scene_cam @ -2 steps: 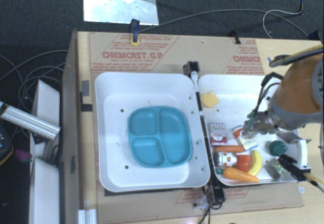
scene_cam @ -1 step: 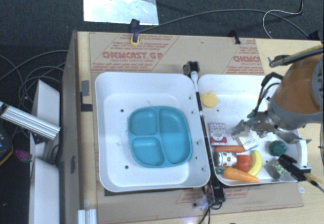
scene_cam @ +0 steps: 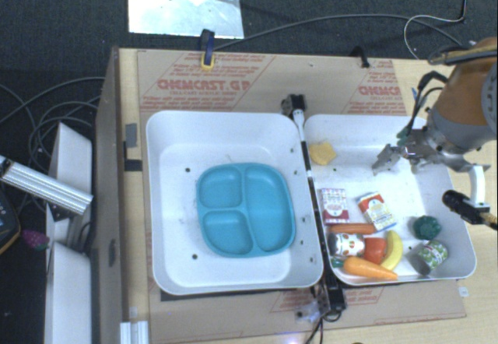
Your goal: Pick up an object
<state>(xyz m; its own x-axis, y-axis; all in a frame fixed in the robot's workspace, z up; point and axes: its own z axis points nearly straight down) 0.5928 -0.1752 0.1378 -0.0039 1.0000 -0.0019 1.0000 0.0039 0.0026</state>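
Observation:
My gripper (scene_cam: 403, 159) hangs over the upper right part of the right bin (scene_cam: 366, 132), its fingers spread open with nothing between them. Below and left of it lie a small red and white carton (scene_cam: 377, 211) and a larger red and white box (scene_cam: 333, 205). A yellow lump (scene_cam: 322, 152) sits to the gripper's left, near the bin's top left corner. Toward the front of the bin are a banana (scene_cam: 393, 250), a carrot (scene_cam: 370, 268), a red tomato (scene_cam: 375, 249), a dark green item (scene_cam: 426, 226) and a green can (scene_cam: 429, 255).
The left bin (scene_cam: 179, 140) holds a blue divided plate (scene_cam: 245, 208). A ridge (scene_cam: 307, 179) separates the two bins. The arm's grey body with its orange band (scene_cam: 467, 97) reaches in from the right. Cables run across the floor behind the bench.

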